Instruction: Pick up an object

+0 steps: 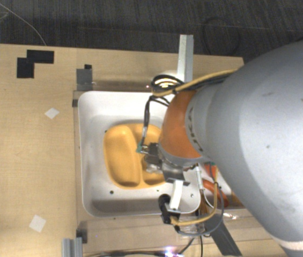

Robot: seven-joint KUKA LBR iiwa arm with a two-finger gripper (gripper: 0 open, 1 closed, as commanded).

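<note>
A rounded yellow-orange object (122,155) lies in the middle of the left white bin (89,143). My gripper (152,158) hangs low over the object's right edge, under the orange wrist band (175,127). The grey arm (258,143) covers the right part of the bin and the whole right bin. A second yellow piece (152,176) shows just below the gripper, joined to or touching the first; I cannot tell which.
Cables loop around the wrist and hang down at the bin's front edge (194,221). A small orange shape (220,190) peeks out under the arm. A metal post (186,55) stands behind the bin. The wooden bench (28,143) stretches to the left.
</note>
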